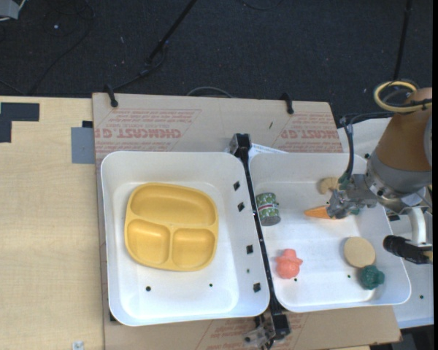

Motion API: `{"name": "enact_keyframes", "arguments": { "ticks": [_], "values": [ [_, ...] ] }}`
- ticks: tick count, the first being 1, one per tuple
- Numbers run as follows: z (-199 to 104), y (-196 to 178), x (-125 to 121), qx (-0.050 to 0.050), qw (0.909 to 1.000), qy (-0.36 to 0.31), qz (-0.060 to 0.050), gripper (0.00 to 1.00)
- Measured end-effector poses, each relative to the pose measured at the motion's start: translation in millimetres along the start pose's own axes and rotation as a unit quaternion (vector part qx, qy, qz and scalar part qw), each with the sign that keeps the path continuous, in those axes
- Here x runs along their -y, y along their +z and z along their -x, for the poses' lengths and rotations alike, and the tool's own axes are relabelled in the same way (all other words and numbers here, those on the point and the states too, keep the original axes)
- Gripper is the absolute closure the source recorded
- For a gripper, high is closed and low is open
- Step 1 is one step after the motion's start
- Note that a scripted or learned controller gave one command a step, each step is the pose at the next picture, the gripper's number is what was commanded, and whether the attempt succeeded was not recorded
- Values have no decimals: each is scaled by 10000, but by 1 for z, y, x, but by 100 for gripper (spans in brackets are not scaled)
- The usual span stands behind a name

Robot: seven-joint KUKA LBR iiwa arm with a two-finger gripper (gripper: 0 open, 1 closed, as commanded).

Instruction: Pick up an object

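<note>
— Two white bins sit side by side on the bench. What lies in the left bin (117, 188)?

— One yellow divided plate (172, 225), in its middle.

— And the right bin (292, 168)?

— Six small things. A small patterned can (267, 208) stands by the left wall. A pink toy (288, 263) lies near the front edge, left of centre. A round tan disc (359, 251) lies toward the front right corner, with a dark green lump (371, 276) just in front of it. A small tan piece (328, 186) lies near the right wall, toward the back. An orange carrot-shaped piece (317, 212) lies in the right half.

— Where is the claw (343, 204)?

— Low over the right half of that bin, right at the thick end of the carrot-shaped piece.

— Wide, narrow, or holding something?

— I cannot tell; it is too small and dark.
</note>
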State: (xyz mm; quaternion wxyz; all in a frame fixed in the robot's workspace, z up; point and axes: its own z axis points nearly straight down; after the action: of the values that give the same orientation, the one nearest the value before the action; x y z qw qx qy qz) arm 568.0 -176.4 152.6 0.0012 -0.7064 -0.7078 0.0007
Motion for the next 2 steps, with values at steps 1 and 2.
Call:
{"name": "enact_keyframes", "arguments": {
  "ticks": [1, 2],
  "values": [
    [-1, -52, 9, 1, 10000, -3, 1, 100],
    [-1, -74, 8, -1, 10000, -5, -9, 100]
  ]
}}
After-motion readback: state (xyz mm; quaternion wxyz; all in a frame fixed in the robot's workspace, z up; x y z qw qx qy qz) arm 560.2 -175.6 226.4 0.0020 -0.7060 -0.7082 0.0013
